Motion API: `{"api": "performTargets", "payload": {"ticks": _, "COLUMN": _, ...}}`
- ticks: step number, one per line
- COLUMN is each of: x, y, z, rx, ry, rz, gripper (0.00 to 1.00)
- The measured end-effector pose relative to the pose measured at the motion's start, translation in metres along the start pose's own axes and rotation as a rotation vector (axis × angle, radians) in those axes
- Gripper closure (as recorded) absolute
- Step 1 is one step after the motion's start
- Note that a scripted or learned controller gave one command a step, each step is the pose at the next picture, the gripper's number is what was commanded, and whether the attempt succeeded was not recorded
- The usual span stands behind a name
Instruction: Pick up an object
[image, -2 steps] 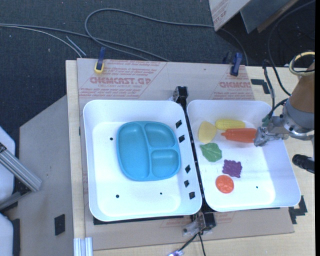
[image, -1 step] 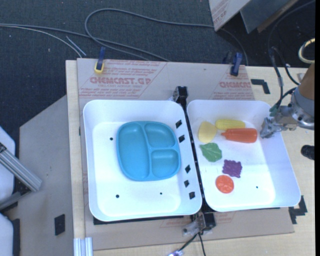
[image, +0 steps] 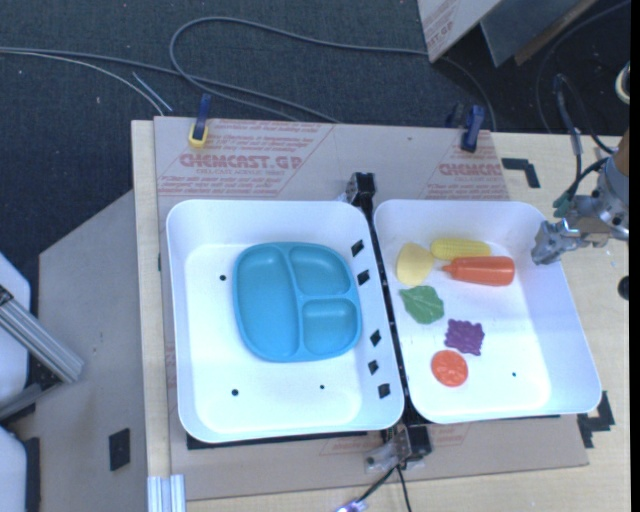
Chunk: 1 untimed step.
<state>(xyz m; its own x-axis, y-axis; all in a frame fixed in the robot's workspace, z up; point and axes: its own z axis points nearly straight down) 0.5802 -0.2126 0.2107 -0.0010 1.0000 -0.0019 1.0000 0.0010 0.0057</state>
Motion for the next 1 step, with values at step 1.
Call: {"api": "performTargets", "payload": {"ticks": 1, "x": 0.0544, "y": -0.0038, "z": -0.0130, "rx": 0.006, "ry": 0.005, "rz": -0.005, "gripper": 1.00}}
